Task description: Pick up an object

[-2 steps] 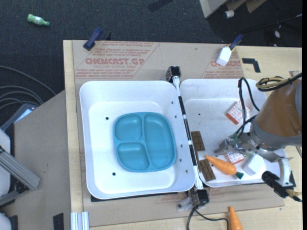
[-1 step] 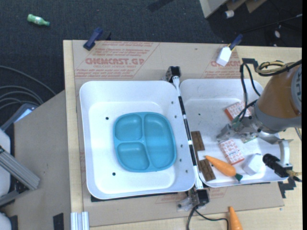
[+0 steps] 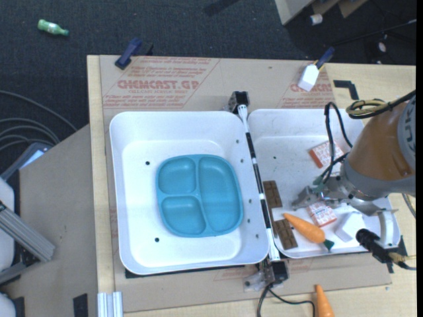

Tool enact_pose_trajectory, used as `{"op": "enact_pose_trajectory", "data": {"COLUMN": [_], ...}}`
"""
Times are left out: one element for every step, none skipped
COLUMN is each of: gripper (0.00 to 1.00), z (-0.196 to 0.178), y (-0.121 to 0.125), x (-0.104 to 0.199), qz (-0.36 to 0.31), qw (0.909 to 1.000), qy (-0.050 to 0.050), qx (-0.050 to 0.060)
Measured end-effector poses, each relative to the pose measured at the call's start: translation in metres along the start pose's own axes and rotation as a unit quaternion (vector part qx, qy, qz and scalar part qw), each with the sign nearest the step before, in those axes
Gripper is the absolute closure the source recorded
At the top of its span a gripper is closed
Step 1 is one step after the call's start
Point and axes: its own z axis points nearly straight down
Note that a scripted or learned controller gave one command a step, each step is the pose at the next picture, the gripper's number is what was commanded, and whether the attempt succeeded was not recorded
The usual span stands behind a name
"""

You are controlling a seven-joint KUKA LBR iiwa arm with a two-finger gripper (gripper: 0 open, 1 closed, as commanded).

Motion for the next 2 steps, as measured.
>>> {"op": "enact_pose_trajectory", "data": {"gripper": [1.00,1.00], "z": [-0.010,-0.100], "y": [0.000,0.038], "x": [0.000,0.098], "qz": [0.000,-0.001], "qw": [1.0000,1.0000], "qy": [0.000,0.000], "qx": [-0.001,-0.001]}}
